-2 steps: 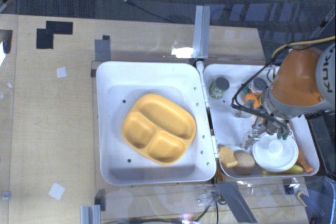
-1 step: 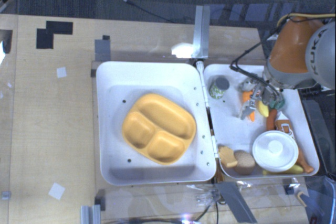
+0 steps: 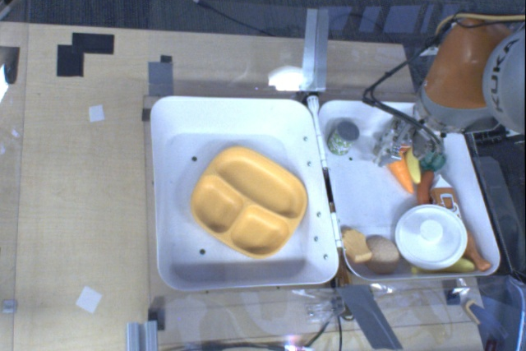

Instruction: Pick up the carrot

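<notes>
I have the arm reaching in from the right, its orange band above the far right corner of the right bin. The gripper is down inside that bin, in its far half, and its tips sit right over the far end of the carrot. Whether the fingers are open or closed I cannot tell — the metal parts blur together there, and I see nothing clearly pinched between them.

The carrot lies on the bin floor, slanting from the gripper toward the near right. Just beside it on the right are a small yellow piece and a reddish-orange one, all three bunched close. Left of the gripper, by the far left corner of the bin, stands a small grey-green can.

Nearer to me, a white round bowl sits at the near right, with a brown bread-like lump and a tan piece at its left.

The left bin holds a yellow divided plate, lying flat and turned at an angle — well apart from the gripper. Both bins rest on the pale wooden worktop.
</notes>
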Motion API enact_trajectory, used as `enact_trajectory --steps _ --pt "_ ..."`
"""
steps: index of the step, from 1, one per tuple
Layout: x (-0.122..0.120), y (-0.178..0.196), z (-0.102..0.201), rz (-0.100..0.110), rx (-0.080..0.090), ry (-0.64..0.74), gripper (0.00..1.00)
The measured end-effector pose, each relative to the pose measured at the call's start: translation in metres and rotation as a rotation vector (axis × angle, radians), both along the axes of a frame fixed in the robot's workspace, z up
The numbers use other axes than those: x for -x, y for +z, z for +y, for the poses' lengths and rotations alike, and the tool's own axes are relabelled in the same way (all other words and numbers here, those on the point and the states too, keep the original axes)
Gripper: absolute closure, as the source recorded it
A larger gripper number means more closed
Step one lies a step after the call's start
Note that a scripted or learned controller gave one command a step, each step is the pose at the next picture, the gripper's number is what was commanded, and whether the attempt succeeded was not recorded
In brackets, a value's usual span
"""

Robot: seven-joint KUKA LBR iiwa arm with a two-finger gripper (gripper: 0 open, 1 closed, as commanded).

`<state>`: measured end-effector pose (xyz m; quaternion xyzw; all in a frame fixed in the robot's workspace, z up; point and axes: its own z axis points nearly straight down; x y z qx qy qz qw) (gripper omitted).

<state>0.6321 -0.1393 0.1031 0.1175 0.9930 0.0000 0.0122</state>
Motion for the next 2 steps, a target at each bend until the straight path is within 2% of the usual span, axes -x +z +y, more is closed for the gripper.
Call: enact_trajectory --steps 1,2 --pt "0.097 0.086 0.052 0.011 -0.007 -0.268 1.00" --pt "0.095 0.097 0.053 0.005 -0.007 -0.262 1.00"
